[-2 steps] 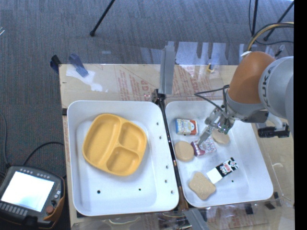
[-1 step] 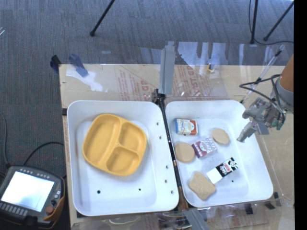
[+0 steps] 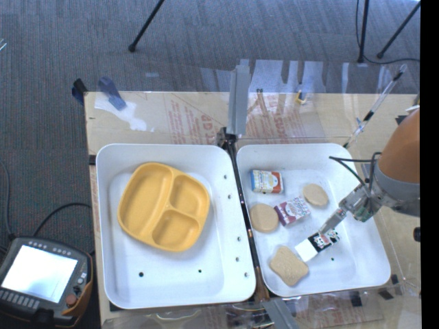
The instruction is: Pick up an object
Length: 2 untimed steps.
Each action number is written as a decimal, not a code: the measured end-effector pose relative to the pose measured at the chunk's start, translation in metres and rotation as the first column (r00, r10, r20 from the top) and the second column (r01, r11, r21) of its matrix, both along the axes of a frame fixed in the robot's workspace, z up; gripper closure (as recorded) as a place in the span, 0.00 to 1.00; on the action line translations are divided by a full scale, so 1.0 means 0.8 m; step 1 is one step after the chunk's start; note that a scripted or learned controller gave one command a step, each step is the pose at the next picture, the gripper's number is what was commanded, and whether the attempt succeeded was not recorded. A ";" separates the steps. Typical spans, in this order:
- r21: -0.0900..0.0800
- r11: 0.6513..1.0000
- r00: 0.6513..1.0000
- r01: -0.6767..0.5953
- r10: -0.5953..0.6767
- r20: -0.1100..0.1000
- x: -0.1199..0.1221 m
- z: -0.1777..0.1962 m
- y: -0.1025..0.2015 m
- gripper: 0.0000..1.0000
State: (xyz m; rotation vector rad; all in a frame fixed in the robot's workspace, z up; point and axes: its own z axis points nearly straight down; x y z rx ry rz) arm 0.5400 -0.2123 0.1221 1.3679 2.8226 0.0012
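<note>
The right bin (image 3: 357, 269) holds several food items. A small blue and red carton (image 3: 266, 181) lies near its back. A maroon packet (image 3: 293, 211) rests in the middle, with one round tan cookie (image 3: 263, 218) to its left and another (image 3: 316, 195) to its right. A slice of toast (image 3: 289, 265) lies at the front. My gripper (image 3: 315, 244) hangs low over the bin floor, just right of and behind the toast and in front of the maroon packet. I see nothing held in it. The arm (image 3: 401, 173) reaches in from the right.
The left bin (image 3: 137, 286) holds a yellow divided plate (image 3: 164, 205). A metal divider (image 3: 236, 108) rises behind the two bins. A teach pendant (image 3: 41, 276) lies on the floor at the lower left. Tripod legs (image 3: 147, 19) stand behind the bench.
</note>
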 end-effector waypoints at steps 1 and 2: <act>0.001 0.971 0.971 0.241 -0.241 -0.003 0.085 0.027 0.001 0.00; 0.004 0.911 0.911 0.411 -0.411 -0.009 0.131 -0.045 0.004 0.00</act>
